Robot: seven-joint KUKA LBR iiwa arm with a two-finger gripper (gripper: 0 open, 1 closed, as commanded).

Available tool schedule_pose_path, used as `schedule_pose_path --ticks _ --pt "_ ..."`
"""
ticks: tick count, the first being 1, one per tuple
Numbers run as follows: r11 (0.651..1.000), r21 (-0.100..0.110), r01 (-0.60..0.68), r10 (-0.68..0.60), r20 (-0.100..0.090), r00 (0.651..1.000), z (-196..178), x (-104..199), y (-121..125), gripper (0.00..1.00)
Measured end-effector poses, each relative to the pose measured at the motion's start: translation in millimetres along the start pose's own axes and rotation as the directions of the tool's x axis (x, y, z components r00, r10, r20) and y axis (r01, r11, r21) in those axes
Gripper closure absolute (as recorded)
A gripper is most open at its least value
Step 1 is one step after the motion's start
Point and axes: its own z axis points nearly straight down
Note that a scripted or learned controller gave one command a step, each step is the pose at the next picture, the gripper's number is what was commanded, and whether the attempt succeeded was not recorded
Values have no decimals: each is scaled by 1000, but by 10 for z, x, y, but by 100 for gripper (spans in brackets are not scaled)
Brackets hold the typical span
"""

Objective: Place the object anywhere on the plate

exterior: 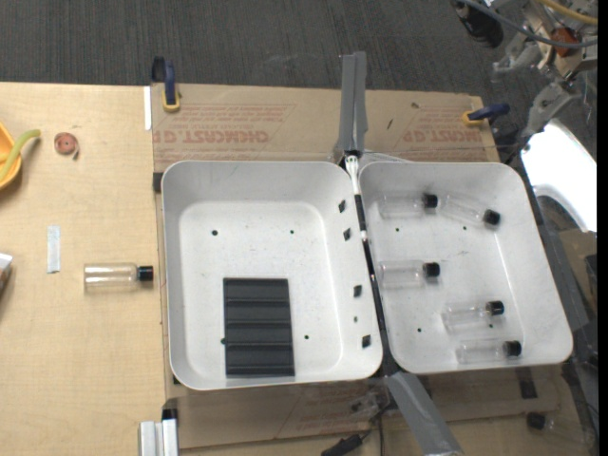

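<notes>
Altogether we count five clear vials point(410, 274) in the right bin point(532, 255), one dark ribbed plate point(257, 327) in the left bin point(190, 255), one vial point(116, 275) on the worktop point(85, 350).

Bright, even overhead light; the two shallow white plastic bins point(180, 255) nearly glare (soft shadows only), and the picture is slightly grainy.

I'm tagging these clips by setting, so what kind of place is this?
Probably a robotics lab or test bench, not a home. Two shallow white bins sit side by side on clamped cardboard, the right one holding clear black-capped vials, and cabled robot hardware sits at the upper right.
</notes>
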Motion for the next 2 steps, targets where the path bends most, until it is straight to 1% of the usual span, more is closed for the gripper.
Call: schedule_pose_path --ticks 1,2 --pt "1000 1 3 -3 3 1000 -158 -619 715 0" --pt "1000 0 0 0 0 1000 -165 -256 -139 0"
